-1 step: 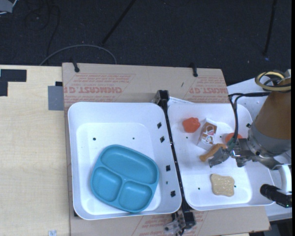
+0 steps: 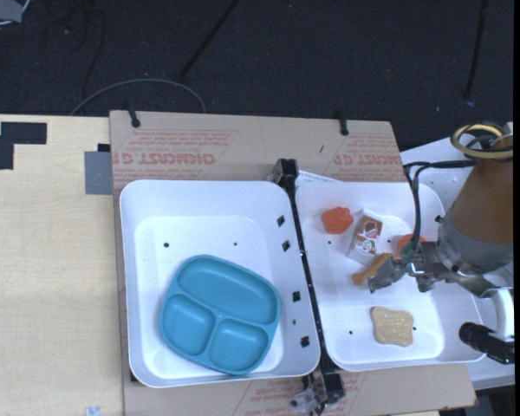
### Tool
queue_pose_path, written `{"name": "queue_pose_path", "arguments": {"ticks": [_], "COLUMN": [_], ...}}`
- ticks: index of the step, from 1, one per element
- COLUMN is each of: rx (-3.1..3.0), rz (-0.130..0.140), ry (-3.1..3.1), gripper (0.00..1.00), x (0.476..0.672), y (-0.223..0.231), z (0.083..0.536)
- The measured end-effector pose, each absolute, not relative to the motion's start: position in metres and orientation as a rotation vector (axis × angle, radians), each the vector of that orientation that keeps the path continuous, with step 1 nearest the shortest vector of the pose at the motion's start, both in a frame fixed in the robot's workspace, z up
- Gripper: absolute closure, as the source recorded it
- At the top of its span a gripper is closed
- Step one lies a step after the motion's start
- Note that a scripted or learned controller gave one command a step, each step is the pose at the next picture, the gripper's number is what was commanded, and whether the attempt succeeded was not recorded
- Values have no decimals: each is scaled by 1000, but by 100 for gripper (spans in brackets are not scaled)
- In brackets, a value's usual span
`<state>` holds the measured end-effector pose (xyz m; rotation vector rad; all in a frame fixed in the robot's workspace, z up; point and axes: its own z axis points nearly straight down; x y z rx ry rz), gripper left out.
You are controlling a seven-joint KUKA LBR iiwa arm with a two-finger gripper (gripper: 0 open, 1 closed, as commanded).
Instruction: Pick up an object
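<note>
From my remote station I log 2 shallow white bins side by side on the tabletop (image 2: 43, 258); the left bin (image 2: 147, 211) carries 1 blue divided plate (image 2: 218, 314) with 3 compartments, lying flat toward the near half of that bin. The right bin (image 2: 329, 336) carries the loose items; I count 1 orange-red rounded piece (image 2: 336, 220) near the far left of that bin; 1 small white packet with a printed face (image 2: 367, 236) just beside it to the right; 1 brown stick-shaped item (image 2: 370, 269) lying at a slant just below the packet; 1 tan, biscuit-like piece (image 2: 392, 326) near the front of the bin, apart from the others. The arm (image 2: 485, 206) enters from the right, its orange band over the right bin's edge; the tool (image 2: 397, 268) sits low in the right bin, its dark tip at the right end of the brown stick and close to the packet; whether tip and stick touch, I cannot tell. I cannot tell the state of the tool from this view; I see nothing lifted clear of the bin floor.
</note>
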<state>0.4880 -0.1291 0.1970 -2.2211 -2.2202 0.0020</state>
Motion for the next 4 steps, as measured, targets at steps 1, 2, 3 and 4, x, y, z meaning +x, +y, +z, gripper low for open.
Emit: {"name": "queue_pose_path", "arguments": {"ticks": [1,2,3,4], "rx": [-2217,-2225,-2234,-2227], "rz": [7,0,-3,-1], "ry": [-2215,-2224,-2220,-2218], "gripper": [0,0,100,100], "x": [489,490,492,487], "y": [-137,-138,-140,-146], "z": [139,88,102,161]}}
